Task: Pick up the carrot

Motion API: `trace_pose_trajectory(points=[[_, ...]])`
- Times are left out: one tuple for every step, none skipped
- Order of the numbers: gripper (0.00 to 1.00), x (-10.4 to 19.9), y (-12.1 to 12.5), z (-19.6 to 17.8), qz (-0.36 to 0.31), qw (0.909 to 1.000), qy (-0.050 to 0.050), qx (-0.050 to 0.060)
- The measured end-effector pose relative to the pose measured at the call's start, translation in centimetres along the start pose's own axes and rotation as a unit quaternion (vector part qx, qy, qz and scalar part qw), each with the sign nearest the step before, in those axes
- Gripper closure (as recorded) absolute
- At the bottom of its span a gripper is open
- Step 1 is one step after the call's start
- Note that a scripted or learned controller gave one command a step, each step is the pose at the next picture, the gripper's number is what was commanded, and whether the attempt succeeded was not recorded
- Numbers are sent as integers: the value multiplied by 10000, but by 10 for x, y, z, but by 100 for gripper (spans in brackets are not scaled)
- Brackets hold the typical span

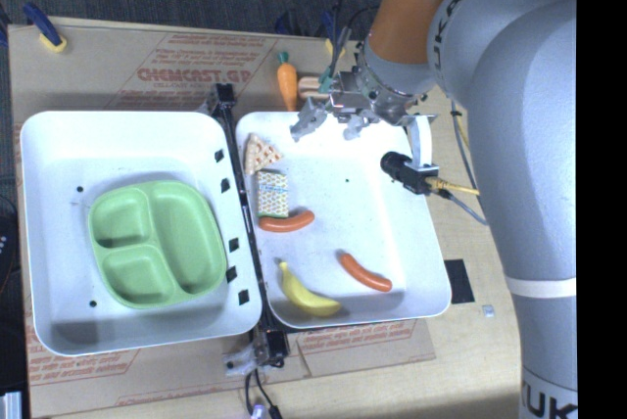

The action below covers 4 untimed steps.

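The carrot (286, 84), orange with a green top, lies on the cardboard just behind the far rim of the right bin (416, 241), outside it. My gripper (328, 122) hangs over the far edge of that bin, just right of and nearer than the carrot. Its two fingers (307, 121) are spread open with nothing between them. The grey arm with its orange band reaches in from the upper right.
The right bin holds a pizza slice (260, 153), a patterned block (272, 194), two sausages (286, 222) (365, 272) and a banana (306, 293). In the left bin (49, 153) rests a green divided plate (157, 241). Black clips (224, 99) sit along the bins' shared edge.
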State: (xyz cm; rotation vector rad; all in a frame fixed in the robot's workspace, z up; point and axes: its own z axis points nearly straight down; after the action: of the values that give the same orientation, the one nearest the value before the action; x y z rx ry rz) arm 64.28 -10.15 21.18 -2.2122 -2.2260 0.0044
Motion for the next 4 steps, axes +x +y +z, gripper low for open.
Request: trace_pose_trajectory(points=[[0,-60,-11,121,-507,9987,-1,2],[0,-110,-11,21,190,9998,-10,-14],[0,-107,-13,121,851,9964,4,2],[0,-107,-13,120,851,9964,3,-4]])
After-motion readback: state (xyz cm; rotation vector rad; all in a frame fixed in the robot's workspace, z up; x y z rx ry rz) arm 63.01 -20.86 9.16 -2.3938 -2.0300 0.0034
